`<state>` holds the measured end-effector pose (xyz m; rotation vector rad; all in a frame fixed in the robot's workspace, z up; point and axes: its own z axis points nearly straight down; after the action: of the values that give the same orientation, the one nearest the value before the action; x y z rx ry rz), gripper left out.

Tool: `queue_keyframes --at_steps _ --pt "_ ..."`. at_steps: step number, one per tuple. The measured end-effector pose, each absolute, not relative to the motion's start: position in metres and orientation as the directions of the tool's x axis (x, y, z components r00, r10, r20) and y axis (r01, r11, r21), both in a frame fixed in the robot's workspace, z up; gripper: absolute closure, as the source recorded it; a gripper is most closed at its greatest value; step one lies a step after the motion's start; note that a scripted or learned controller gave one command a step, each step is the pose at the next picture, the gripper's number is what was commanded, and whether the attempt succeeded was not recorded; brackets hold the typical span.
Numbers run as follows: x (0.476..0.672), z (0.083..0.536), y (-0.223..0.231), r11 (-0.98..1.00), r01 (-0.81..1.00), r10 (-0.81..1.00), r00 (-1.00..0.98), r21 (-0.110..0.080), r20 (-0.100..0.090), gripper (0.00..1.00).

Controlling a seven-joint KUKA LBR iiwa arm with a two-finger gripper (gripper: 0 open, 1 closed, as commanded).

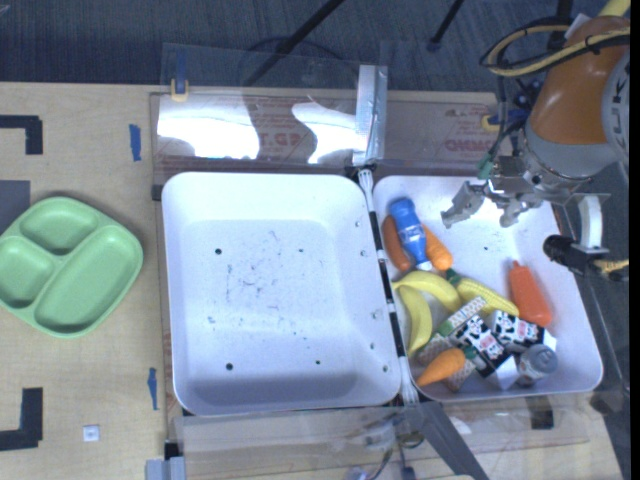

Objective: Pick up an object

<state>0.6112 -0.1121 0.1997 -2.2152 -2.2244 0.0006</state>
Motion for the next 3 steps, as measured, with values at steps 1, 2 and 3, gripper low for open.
queue_keyframes --at_steps 1,2,3 --pt "0.614 0.131 -0.099 0.098 0.995 0.995 -0.098 -0.001 0.001 0.00" --pt "0.602 0.087 -0.111 0.192 0.981 0.981 -0.192 0.005 0.000 0.00" --pt "0.603 0.096 -0.112 0.190 0.982 0.982 -0.190 0.005 0.001 1.00"
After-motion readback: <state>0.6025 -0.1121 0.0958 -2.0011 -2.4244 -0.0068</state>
